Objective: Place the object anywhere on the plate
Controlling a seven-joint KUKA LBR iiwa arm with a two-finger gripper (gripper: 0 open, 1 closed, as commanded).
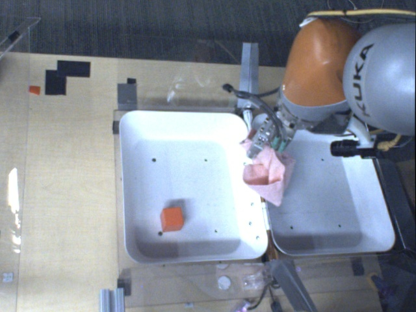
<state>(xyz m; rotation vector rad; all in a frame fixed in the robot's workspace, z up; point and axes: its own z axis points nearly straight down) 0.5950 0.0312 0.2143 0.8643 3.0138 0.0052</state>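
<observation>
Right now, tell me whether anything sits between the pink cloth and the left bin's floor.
Nothing visible does. The pink cloth hangs under the gripper at the right rim of the left bin; the orange block lies apart, toward the lower left.

Grey KUKA arm [383, 77] at upper right w/ black lettering, rounded orange band [318, 60], black cables near the metal end effector [265, 138].

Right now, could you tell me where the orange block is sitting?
The orange block lies in the left bin, near its front-left corner, well apart from the gripper and the pink cloth.
</observation>
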